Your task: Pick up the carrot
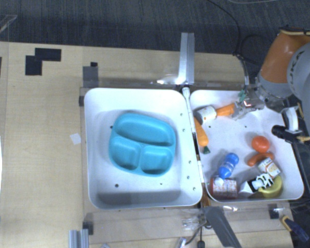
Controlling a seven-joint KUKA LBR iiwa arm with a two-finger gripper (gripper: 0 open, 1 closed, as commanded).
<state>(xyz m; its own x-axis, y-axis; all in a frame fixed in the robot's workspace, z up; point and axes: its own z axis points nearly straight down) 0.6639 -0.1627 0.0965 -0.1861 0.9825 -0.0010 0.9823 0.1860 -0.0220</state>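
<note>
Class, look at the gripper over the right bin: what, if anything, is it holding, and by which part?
It cannot be told. The gripper sits just right of an orange and white bottle, too blurred to show a hold.

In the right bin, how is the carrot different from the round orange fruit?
The carrot is long and thin; the round orange fruit is compact. The carrot lies along the left wall of the right bin; the round orange fruit sits toward its right side. Both are orange and lie in this bin.
</note>
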